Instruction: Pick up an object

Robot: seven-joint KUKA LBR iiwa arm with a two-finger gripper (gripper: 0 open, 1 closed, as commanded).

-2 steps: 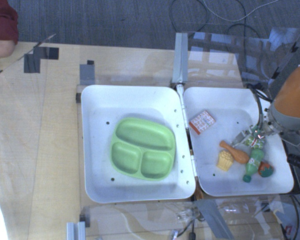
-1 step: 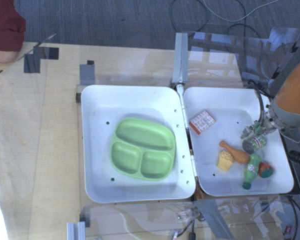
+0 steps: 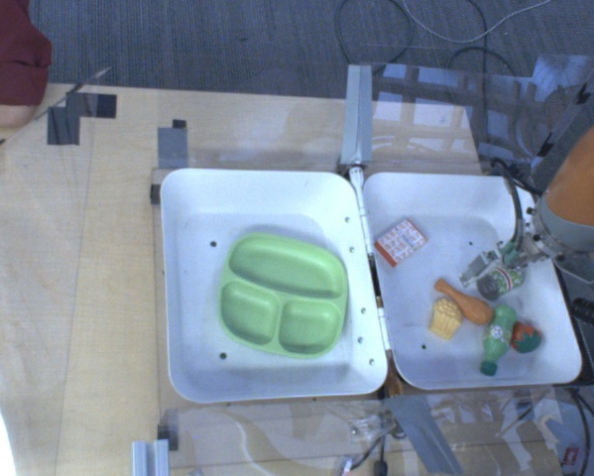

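You've got two shallow white bins side by side on the pale wooden bench (image 3: pixel 88 296). The left bin (image 3: pixel 192 365) holds one thing: a light green plastic divided plate (image 3: pixel 283 294) with three compartments, sitting roughly in the middle.

The right bin (image 3: pixel 445 201) is where all the pickable stuff is. Near its left wall there's a small flat card with a red and white pattern (image 3: pixel 401 241), off on its own. Lower down you'll see a little yellow corn-shaped toy (image 3: pixel 445 317), with an orange carrot-like toy (image 3: pixel 463 300) just beside it, and I can't tell whether they touch. Right of those, a small green plastic bottle (image 3: pixel 495 338) lies tilted, and a red and green rounded toy (image 3: pixel 526 337) sits right up against it near the bin's right wall.

The grey arm with the orange band (image 3: pixel 582 181) comes in from the right, and the gripper (image 3: pixel 497 274) is low inside the right bin, just above the carrot. Honestly, the gripper is a blurry metallic clump from this angle, so how it's set is beyond me.
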